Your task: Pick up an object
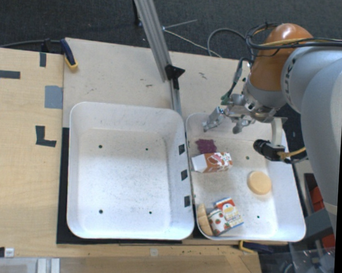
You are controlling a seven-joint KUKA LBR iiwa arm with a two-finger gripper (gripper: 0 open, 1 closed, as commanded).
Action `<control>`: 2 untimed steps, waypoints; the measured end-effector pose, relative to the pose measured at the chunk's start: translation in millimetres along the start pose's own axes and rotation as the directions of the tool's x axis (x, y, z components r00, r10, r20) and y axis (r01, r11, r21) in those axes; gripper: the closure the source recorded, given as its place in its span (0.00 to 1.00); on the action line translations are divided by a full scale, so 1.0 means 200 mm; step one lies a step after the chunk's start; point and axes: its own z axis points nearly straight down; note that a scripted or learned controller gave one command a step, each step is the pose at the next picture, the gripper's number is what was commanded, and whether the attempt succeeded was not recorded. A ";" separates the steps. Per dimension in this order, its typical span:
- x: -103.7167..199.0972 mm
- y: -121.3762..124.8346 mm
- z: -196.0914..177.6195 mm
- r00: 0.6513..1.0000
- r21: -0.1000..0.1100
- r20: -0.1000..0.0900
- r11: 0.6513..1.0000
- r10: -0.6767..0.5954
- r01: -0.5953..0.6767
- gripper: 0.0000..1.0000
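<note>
We judge this the approach step: our gripper [225,123] hangs with its 2 jaws spread and holding nothing over the right bin [289,227], so next it must descend onto the carton [214,161] just below.

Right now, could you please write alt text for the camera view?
A grey robot arm's open hand hovers over the right white bin, which holds a dark purple patch, two small red-and-white cartons and a round tan disc.

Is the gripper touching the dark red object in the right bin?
Apart. In the camera view, the gripper hangs near the bin's far edge, and bare white bin floor shows between its fingertips and the dark red object.
</note>
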 end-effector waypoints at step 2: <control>-0.03 0.02 0.24 1.000 -0.005 0.000 1.000 -0.002 0.002 1.00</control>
